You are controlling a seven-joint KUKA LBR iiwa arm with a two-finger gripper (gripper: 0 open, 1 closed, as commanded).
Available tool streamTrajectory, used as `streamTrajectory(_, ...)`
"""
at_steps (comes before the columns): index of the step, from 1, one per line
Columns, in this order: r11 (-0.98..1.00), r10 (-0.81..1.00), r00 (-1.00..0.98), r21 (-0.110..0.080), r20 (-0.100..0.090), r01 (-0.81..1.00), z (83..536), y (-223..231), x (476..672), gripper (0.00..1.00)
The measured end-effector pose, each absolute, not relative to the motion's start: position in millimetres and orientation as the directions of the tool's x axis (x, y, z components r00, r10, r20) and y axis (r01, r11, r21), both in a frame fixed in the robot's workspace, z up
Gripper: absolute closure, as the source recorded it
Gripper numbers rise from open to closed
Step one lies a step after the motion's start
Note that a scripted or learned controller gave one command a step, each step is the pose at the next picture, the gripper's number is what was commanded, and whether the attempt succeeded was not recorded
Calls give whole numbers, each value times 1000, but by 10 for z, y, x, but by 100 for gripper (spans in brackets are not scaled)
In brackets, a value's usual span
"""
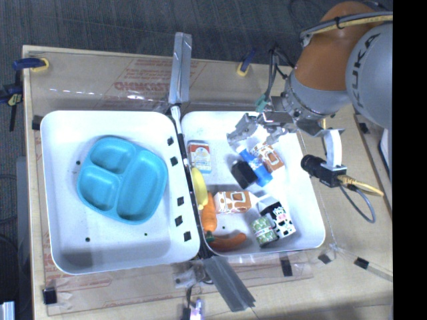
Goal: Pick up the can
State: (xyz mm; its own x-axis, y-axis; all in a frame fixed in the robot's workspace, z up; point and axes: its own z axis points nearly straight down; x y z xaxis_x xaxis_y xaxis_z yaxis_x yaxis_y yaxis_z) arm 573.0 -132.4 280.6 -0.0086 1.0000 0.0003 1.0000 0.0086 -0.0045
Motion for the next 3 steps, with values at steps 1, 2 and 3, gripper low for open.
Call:
streamTrajectory(1, -60, 998, 60, -5, 1, 998, 987, -1776, 5338, 0)
streamTrajectory(2, -119, 993, 119, -4, 0, 993, 915, -2014, 5960, 0)
streamTrajectory(3, -163, 987, 163, -4, 0, 987, 913, -2021, 5518, 0)
